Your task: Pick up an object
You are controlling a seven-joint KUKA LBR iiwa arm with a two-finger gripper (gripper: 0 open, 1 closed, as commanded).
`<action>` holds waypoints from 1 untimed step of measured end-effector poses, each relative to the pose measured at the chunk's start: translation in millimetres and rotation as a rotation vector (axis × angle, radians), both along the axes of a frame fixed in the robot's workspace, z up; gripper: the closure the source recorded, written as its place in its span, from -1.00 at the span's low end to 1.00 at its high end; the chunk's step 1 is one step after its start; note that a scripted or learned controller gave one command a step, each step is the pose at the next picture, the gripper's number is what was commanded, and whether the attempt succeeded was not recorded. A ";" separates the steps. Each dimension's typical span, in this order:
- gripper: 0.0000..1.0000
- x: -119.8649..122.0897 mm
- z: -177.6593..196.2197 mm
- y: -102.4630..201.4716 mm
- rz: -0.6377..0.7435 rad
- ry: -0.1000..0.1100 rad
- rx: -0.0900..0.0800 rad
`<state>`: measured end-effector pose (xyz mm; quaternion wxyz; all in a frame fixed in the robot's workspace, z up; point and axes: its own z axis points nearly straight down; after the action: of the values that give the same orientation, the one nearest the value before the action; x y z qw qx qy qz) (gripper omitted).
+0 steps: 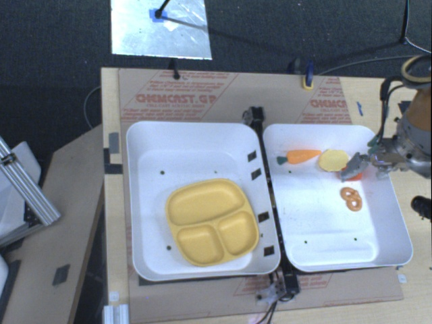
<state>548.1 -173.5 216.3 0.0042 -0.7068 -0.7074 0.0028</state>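
Over the right bin's [388, 238] far right corner, the grey arm reaches in from the right edge, its wrist held just above the bin's rim and its gripper [354, 168] pointing leftward and slightly down toward the bin floor. The fingers look close together at the tip, but how far apart they stand cannot be told, and nothing can be made out between them. Just under the tip lies a small red object [356, 177], partly hidden by the gripper; whether they touch cannot be told.

Beside the gripper to the left sits a pale yellow round piece [333, 160], and touching or nearly touching that, further left, a toy carrot [302, 156] lies on its side with its green end toward the bin's left wall. Nearer the camera, just below the gripper, an orange pretzel-shaped piece [351, 198] rests flat on the bin floor, apart from the others.

A yellow divided tray [210, 220] with three compartments lies in the left bin [145, 181], turned at a slant. Both bins sit side by side on a cardboard sheet [175, 96] over the bench.
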 end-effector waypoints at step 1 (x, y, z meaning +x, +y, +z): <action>-1.00 2.7 5.9 0.4 0.003 -0.011 -0.002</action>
<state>550.8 -173.1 222.2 -0.0005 -0.7057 -0.7085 -0.0003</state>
